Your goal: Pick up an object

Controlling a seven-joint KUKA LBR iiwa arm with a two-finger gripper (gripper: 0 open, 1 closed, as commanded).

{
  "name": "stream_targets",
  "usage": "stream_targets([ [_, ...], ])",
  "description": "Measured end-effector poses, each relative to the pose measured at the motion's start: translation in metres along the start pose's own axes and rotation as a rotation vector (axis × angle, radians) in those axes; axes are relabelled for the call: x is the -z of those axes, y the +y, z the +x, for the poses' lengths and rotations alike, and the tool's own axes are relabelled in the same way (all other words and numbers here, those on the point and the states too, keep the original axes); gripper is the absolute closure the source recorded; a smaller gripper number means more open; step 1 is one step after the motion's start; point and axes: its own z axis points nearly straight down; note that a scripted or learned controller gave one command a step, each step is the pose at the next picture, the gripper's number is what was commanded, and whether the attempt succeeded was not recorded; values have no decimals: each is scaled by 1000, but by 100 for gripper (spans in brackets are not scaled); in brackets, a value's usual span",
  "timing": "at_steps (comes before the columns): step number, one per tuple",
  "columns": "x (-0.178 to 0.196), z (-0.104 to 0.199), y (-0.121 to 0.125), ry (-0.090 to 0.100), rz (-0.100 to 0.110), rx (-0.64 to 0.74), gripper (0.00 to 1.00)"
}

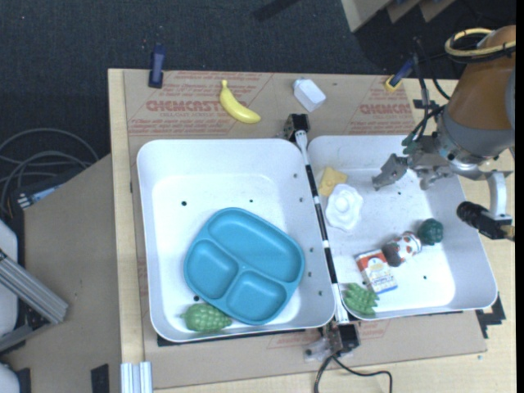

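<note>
Arm is reaching in from the right; the claw [407, 169] is hovering over the upper part of the right bin [467, 297], above bare floor. Fingers are standing apart, open, with nothing between them.

No object lifted yet. Candidates are all lying in the right bin: a white crumpled lump [344, 206] and a yellow piece [332, 179] near the divider, a small green ball [431, 232], a dark figure [399, 250] touching a red and white carton [377, 271], and a green leafy toy [360, 300] in the near corner.

Judgement: step in hand is choosing and descending on 1 target. The white lump is sitting nearest the claw and apart from the carton cluster, so it looks the cleanest pick. Advice: centre the claw over it, keep fingers wide, and stay clear of the divider wall. The ball is likely to roll; the figure and carton are touching, so 2 items could get nudged together.
</note>
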Motion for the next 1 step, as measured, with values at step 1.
stream_targets([
  [1,-91,-19,-46,0,5,-3,0],
])
